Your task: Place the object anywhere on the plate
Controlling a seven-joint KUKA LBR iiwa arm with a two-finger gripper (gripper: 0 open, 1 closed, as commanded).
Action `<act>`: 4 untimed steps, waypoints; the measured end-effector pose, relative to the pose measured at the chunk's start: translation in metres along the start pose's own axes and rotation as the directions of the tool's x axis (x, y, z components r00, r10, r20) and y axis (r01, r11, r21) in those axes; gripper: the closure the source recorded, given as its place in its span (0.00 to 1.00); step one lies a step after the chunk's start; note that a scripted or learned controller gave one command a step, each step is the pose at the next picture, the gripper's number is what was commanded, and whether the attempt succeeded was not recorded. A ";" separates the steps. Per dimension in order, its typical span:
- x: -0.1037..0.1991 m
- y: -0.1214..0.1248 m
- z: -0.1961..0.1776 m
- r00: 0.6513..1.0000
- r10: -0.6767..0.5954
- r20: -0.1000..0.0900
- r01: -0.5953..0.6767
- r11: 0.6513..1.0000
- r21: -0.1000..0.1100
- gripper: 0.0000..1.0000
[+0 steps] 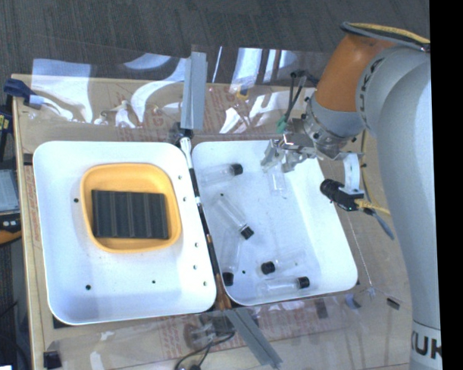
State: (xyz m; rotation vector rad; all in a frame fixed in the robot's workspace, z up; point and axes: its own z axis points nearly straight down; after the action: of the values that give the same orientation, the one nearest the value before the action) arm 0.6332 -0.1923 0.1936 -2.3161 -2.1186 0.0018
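The yellow plate [129,210] is seen in the left bin [51,225], well left of the gripper [285,157]. Clear vials with black caps lie in the right bin [336,245]; the nearest vial [220,173] rests just left of the gripper. Finger state cannot be told. The vials are judged light, rigid, slippery and breakable; the mid-body should be grasped.

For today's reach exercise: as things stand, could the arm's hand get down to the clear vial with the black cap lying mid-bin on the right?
Probably yes. The hand hovers over the right bin's upper part, and the vial lies flat below it, apart from the other vials, with nothing over it.
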 end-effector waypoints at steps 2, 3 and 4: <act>0.059 -0.106 -0.022 0.974 -0.226 0.000 0.226 0.974 0.001 1.00; 0.073 -0.132 0.011 0.930 -0.368 0.000 0.368 0.930 0.002 1.00; 0.142 -0.110 -0.054 0.922 -0.386 0.001 0.386 0.922 -0.001 1.00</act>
State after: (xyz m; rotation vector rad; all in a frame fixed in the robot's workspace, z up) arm 0.5360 -0.0408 0.2478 -1.8541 -2.5343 0.0014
